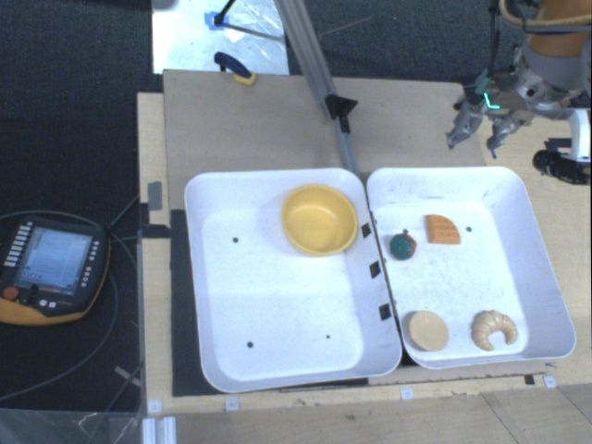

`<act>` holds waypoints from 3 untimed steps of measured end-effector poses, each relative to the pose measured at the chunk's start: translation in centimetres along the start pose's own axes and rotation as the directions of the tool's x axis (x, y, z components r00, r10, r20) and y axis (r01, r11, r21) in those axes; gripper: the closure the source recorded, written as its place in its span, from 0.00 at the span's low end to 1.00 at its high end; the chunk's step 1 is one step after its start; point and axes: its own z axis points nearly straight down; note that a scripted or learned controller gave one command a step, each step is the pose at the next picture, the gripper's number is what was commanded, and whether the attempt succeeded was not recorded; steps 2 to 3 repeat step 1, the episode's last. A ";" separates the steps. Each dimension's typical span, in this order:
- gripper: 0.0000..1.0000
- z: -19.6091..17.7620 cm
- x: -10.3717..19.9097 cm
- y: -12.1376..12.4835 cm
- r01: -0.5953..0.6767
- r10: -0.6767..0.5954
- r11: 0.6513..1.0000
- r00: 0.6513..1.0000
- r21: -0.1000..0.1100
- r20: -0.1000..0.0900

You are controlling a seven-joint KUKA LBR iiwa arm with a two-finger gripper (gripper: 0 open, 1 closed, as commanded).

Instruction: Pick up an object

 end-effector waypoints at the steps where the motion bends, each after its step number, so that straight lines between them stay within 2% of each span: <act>1: 0.00 0.0 0.0 0.0 0.000 0.000 1.000 1.000 0.000 0.000; 3: 0.00 0.0 0.0 0.0 0.000 0.000 1.000 1.000 0.000 0.000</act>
